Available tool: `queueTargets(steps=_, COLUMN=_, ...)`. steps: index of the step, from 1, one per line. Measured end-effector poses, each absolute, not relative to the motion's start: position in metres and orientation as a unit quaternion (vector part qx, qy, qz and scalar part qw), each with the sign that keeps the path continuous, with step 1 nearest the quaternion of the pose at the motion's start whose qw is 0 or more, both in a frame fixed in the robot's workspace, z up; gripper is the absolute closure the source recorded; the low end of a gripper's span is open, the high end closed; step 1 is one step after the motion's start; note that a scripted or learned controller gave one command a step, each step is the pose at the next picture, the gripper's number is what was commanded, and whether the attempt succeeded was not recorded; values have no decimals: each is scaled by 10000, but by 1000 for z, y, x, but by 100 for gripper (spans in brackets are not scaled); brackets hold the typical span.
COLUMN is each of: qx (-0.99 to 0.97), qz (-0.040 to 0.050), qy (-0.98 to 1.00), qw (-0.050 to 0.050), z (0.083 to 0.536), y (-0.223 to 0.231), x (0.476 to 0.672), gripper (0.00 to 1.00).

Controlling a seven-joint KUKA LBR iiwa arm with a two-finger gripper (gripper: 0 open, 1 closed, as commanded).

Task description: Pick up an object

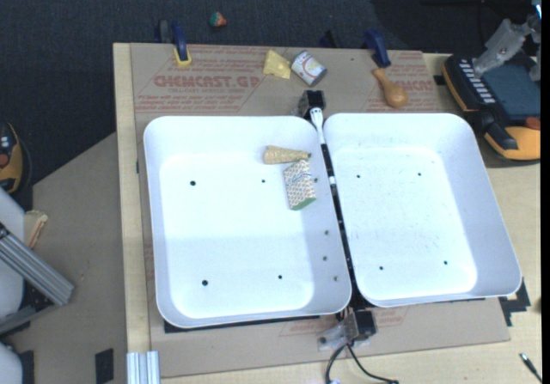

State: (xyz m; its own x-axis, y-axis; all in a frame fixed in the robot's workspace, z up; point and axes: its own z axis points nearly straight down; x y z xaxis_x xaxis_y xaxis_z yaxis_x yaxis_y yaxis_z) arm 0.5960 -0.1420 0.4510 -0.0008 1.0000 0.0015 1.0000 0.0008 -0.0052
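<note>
Lying in the left bin point(172, 202), near its top right corner, were two small things. One was a tan roll point(285, 155), long and thin, a bit like a cone. Its long way ran across the bin from left to right, and the right end looked a little thinner. Just below it sat a patterned packet point(299, 184), white with tiny dots. The packet's long way ran up and down the bin, leaning a bit, and its lower end had a green edge. The two things were touching or very nearly so; it was hard to tell which.

Both looked light. The packet looked soft and flat, so it might bend or slip when squeezed. A good place to pinch it would be across its short way, near the middle. The roll looked stiffer and round, so it might roll off. Pinching it across the middle, from top and bottom sides, seemed best.

The right bin point(481, 167) had nothing to grab. On the bench point(215, 82) behind the bins lay a yellow piece point(277, 65), a small box point(308, 68) and a wooden spoon point(390, 88). I could not tell if the tool was spread or pressed together.
</note>
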Motion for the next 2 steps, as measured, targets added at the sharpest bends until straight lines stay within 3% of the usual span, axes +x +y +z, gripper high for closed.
queueTargets(steps=1, qx=-7077, qz=-30, qy=-7065, qw=-64, z=542, y=-159, x=572, gripper=0)
queueTargets(steps=2, qx=-7059, qz=9, qy=-7083, qw=27, z=505, y=-107, x=515, gripper=0)
